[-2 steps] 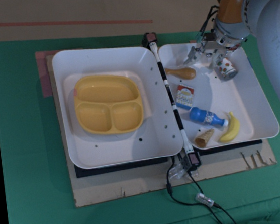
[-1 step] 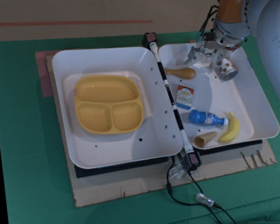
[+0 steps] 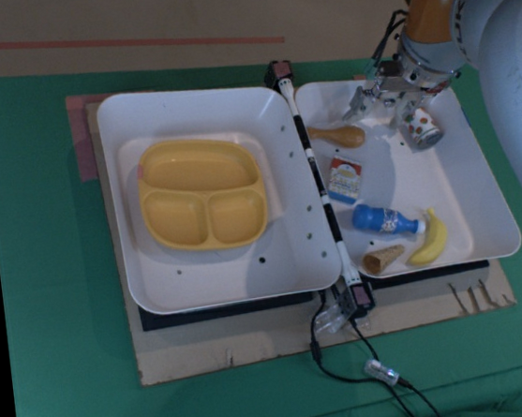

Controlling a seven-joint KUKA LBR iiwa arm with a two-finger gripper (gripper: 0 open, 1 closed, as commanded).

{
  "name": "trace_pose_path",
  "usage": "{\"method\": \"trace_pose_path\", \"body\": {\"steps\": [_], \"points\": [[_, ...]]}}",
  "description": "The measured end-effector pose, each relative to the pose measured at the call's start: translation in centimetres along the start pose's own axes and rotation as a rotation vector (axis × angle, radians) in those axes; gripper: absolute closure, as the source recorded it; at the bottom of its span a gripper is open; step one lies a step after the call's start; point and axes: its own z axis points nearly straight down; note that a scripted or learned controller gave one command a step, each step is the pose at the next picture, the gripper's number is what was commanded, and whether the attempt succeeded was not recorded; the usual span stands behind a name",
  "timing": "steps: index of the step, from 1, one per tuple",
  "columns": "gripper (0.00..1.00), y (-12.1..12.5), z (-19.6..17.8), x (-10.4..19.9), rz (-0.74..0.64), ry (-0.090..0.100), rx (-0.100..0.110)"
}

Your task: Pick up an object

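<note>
- Gripper (image 3: 382, 100) hangs over the far end of the right bin (image 3: 489, 222), its fingers spread apart with nothing between them.
- One fingertip (image 3: 359, 104) reaches toward the thick end of a brown drumstick-shaped toy (image 3: 337, 135), which lies near the bin's far left side; whether they touch cannot be told.
- A small can (image 3: 420, 128) with a white printed side and a metal end lies tilted just beside the gripper, under the wrist.
- A small red and white packet (image 3: 344, 179) lies near the divider rail (image 3: 312, 163) that separates the two bins.
- A blue bottle (image 3: 386, 219) with a white cap lies on its side closer to the near edge, cap pointing toward a yellow banana (image 3: 430, 239).
- The banana lies just beside the bottle's cap, and an ice-cream cone toy (image 3: 382, 258) lies at the near edge, next to the banana's lower tip.
- The left bin (image 3: 135, 256) holds a yellow divided plate (image 3: 202, 191) with three compartments, lying flat.
- Both bins sit on brown cardboard (image 3: 259, 345) over a green cloth (image 3: 52, 276), with black cables (image 3: 355, 361) running off the near edge.
</note>
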Motion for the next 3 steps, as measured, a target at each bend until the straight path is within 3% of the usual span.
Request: {"method": "trace_pose_path", "body": {"steps": [3], "points": [[0.0,0.0,0.0,0.0,0.0,0.0,0.0]]}}
